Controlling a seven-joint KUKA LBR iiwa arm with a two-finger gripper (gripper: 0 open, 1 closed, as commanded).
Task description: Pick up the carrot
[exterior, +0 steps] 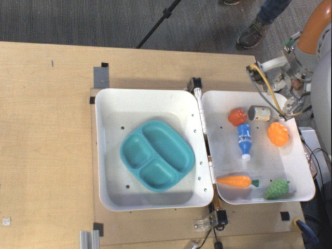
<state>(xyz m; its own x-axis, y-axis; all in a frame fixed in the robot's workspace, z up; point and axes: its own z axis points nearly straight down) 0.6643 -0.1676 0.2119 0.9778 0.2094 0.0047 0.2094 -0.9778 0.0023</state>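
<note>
1. No legible text, brand, number or sign is found on any surface in the camera view.
2. The blue-and-white bottle in the right bin carries no print that can be read at this resolution.
3. The bench bears small dark marks; none resolves into characters.

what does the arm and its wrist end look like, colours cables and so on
The arm is grey with a rounded orange section at the top right. Its wrist end is a cluster of pale grey and white metal parts, with a yellow cable looping down from it over the right bin and thin dark wires around it.
</note>
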